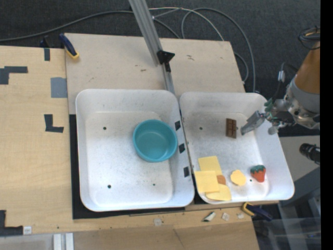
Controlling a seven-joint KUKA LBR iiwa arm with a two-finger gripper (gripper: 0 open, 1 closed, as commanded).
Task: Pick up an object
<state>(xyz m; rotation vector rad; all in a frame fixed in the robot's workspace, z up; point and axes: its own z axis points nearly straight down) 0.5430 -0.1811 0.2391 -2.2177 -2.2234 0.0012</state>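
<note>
My gripper [256,123] hangs over the right part of the right bin [276,155], just right of a small brown block [231,127] that lies on the bin floor. Nothing shows in its grasp. In the front of that bin lie flat yellow slices [209,173], a round yellow piece [238,178] and a red strawberry-like toy [258,173]. A teal bowl [154,140] stands upright in the middle of the left bin [93,155].
A slanted metal bar [151,33] comes down from the top to the ridge between the bins. Cables [218,20] lie on the dark floor behind the bench. A blue and yellow clip [69,47] sits at the board's back left corner.
</note>
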